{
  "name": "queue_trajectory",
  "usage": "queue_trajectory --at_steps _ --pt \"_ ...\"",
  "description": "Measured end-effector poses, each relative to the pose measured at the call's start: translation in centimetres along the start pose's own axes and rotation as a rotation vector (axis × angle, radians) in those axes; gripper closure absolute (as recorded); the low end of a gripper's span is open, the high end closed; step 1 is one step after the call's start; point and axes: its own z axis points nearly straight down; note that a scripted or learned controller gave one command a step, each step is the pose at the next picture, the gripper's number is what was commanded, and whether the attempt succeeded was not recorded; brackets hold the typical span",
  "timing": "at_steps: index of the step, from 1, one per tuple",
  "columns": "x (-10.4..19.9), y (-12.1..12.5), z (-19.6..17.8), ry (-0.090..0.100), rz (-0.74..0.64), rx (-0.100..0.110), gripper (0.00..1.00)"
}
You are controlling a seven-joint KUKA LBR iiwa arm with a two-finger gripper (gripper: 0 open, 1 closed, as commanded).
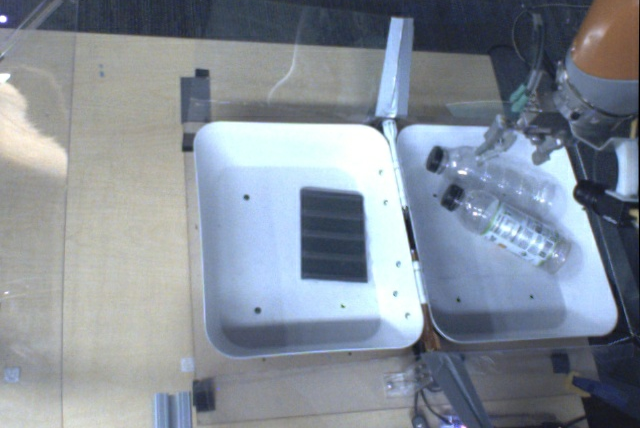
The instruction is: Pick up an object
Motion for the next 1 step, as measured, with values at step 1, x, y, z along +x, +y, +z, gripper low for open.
queue_trajectory --at_steps 1 --pt "-3.81 -0.11 13.45 0.001 -0.211 0.002 0.0"
